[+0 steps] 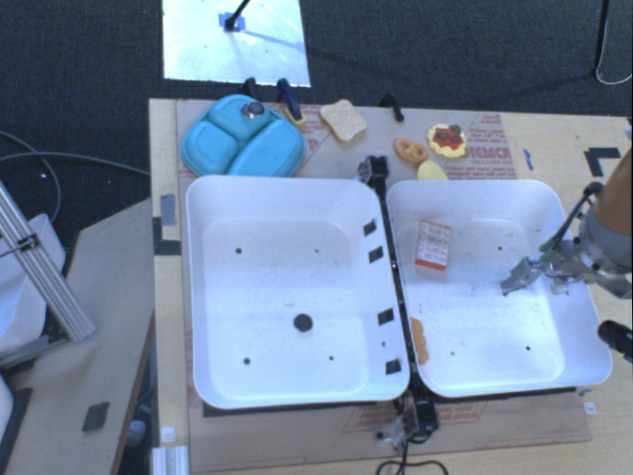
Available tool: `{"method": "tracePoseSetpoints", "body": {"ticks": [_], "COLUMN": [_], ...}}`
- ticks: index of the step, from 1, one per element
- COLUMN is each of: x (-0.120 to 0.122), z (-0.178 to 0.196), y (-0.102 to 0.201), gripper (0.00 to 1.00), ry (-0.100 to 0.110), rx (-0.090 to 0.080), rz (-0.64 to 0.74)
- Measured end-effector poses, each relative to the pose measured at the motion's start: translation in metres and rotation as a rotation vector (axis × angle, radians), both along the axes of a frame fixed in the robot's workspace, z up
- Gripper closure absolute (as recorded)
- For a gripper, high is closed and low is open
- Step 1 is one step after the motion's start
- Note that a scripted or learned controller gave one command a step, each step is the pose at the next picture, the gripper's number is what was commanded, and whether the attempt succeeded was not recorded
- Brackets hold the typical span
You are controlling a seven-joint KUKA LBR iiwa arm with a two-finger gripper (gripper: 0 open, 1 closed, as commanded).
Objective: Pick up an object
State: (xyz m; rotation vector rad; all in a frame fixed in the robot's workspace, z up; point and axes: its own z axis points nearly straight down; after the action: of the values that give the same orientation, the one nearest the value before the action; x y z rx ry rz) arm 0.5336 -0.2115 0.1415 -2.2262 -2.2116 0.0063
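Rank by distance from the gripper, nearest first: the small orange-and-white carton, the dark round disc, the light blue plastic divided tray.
From the gripper in the right bin:
1. Small orange-and-white carton, same bin, upper left part.
2. Dark round disc, left bin's floor.
3. Light blue plastic divided tray, on the bench behind the left bin.

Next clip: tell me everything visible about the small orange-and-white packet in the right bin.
The packet is a small flat rectangle, white at the top with an orange-red lower part and faint print too small to read; it looks like paper or thin card. It lies flat on the floor of the right bin, in the upper left part, near the divider between the bins. Nothing touches it; the pincer sits to its right, apart from it.
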Motion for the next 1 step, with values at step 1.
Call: {"method": "tracePoseSetpoints", "body": {"ticks": [1], "x": [0.0167], "z": [-0.0573], "y": [0.0881], "gripper": [0.0], "ry": [-0.013], "rx": [-0.004], "rz": [0.015]}}
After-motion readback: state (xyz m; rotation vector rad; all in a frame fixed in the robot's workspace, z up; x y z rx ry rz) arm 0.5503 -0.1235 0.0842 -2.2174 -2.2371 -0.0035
